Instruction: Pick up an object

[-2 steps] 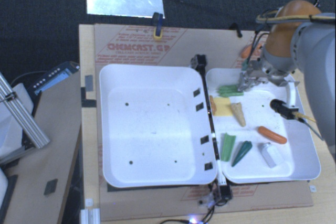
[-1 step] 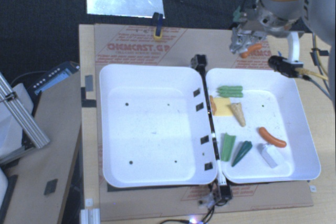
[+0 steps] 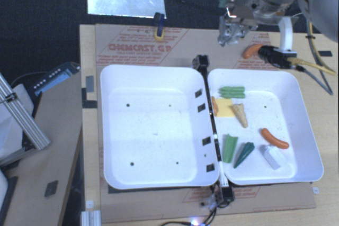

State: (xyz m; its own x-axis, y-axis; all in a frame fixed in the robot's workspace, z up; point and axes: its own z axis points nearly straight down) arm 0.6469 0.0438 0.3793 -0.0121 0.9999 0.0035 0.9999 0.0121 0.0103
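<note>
Candidate objects for the pick lie gathered in the right-hand shallow white bin (image 3: 304, 114), all flat on its floor: a green ridged piece (image 3: 232, 92) near the back wall, a flat yellow slab (image 3: 224, 108) just in front of it with a tan cone-shaped item (image 3: 241, 115) touching its right edge, an orange sausage-shaped toy (image 3: 274, 138) towards the right, a small white block (image 3: 271, 157) just before that, and two green pieces, one light and flat (image 3: 229, 147), one dark and tapered (image 3: 243, 154), side by side near the dividing wall. Their scatter suggests loose placement, leaving most with free sides for a grasp. The left-hand white bin (image 3: 153, 124) sits alongside, joined by black clips. A second orange sausage-shaped item (image 3: 252, 51) rests outside on the brown cardboard sheet (image 3: 137, 47), beyond the right bin's back rim. The two-finger gripper (image 3: 231, 35) hangs above that sheet, behind the right bin and well apart from every object; whether it is open or closed cannot be told, and nothing is seen held. In my judgement the pick has not begun.
</note>
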